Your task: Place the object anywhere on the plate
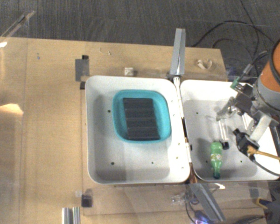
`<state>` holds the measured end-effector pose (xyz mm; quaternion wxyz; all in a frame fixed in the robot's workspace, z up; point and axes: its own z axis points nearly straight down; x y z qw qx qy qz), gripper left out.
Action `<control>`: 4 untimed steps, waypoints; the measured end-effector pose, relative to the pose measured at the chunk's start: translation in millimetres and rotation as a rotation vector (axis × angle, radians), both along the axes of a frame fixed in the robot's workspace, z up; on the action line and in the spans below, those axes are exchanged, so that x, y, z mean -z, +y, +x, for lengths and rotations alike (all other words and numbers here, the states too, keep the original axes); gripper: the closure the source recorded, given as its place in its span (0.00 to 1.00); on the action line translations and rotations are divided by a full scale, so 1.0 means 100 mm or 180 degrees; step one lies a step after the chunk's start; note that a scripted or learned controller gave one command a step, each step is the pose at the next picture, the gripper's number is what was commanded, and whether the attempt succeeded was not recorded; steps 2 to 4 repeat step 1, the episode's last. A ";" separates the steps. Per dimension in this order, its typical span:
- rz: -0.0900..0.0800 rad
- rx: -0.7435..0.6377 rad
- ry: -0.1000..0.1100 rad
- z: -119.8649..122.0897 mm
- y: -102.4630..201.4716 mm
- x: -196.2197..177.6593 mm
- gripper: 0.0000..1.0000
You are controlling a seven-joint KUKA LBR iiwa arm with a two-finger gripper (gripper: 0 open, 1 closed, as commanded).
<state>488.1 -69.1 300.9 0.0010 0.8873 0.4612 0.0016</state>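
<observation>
One green bottle point(216, 158) lies in the right bin point(200, 101), long axis running near-to-far, cap toward the front wall. Gripper point(222, 130) hangs just above its far end; grip state: cannot tell. Blue plate point(164, 111) sits in the left bin point(98, 139), well apart.

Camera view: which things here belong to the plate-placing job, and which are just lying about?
Part of the job:
- green bottle, lying in the right bin
- teal plate, in the left bin
- gripper, above the bottle

Just lying about:
- dark ridged block on the plate
- cables behind the bench
</observation>
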 end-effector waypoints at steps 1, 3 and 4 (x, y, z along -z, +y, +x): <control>-0.0003 -0.0028 -0.0001 0.02 0.02 -0.10 1.00; -0.0003 -0.0028 -0.0001 0.02 0.02 -0.10 1.00; -0.0003 -0.0028 -0.0001 0.02 0.02 -0.10 1.00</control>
